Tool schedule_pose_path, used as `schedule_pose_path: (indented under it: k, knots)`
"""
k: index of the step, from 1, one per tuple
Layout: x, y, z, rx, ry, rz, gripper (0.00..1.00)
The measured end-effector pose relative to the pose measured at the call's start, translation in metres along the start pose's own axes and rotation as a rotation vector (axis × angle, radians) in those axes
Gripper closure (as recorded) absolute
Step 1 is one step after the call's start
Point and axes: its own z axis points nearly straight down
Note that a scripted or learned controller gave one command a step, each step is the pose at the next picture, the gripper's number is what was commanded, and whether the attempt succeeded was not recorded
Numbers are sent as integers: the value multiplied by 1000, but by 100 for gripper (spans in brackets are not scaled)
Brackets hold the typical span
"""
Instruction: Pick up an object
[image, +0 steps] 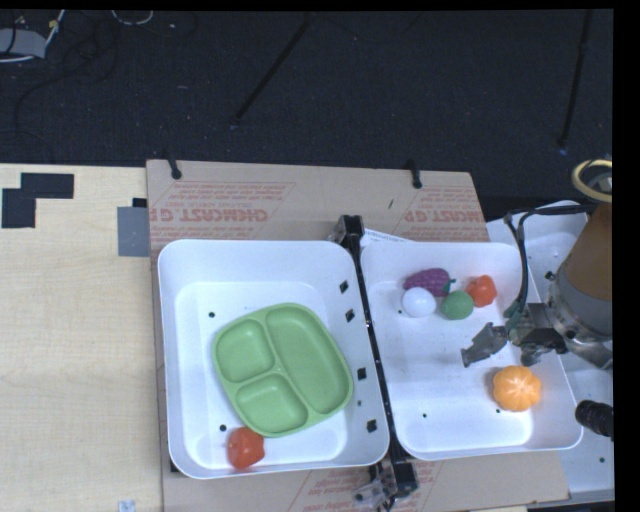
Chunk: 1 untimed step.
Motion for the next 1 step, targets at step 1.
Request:
schedule_pose_path:
  k: [1]
  knots:
    - [0, 2, -5, -10, -2, -2, 0]
